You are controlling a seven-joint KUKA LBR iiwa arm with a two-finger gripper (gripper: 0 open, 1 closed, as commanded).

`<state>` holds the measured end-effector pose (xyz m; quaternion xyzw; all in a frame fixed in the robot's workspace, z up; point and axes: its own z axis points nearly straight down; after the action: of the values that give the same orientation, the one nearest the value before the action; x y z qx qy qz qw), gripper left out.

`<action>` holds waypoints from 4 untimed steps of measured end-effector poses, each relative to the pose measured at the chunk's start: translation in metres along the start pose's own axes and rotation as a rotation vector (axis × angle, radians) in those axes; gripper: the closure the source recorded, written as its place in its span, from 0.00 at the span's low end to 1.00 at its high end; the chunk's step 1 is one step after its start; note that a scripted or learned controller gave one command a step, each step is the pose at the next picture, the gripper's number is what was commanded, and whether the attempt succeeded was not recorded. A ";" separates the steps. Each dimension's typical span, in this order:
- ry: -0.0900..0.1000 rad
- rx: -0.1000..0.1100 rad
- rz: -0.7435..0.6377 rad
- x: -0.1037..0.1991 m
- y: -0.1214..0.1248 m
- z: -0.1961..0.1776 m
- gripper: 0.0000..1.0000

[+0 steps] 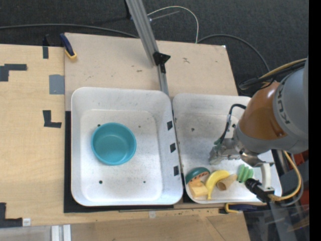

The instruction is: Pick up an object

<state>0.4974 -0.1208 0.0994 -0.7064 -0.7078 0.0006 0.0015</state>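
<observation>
Hovering gripper (218,156) in right bin (200,114), banana (216,178) just below; finger state unclear.

A round teal plastic bowl (114,143) sits in the left shallow white bin (83,104). A grey metal pole (143,26) slants across the tan wooden bench (110,64), near a blue-and-yellow clamp (68,46) at its back-left corner.

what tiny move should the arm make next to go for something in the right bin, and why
Probably shift the tool a little toward the bin's near edge and lower it over the banana. The tool sits above bare floor of the right bin, while the banana and the other small items are bunched just below it in the near corner. The teal bowl lies far off in the left bin.
</observation>
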 end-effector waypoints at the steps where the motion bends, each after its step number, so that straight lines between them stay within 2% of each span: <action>1: -0.001 -0.005 0.000 0.010 -0.002 -0.055 1.00; 2: -0.002 -0.007 0.000 0.006 -0.001 -0.118 1.00; 3: -0.002 -0.007 0.000 0.007 0.000 -0.162 1.00; 4: -0.001 -0.001 -0.003 0.046 0.027 -0.148 1.00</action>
<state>0.5250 -0.0747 0.2474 -0.7053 -0.7089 0.0006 0.0008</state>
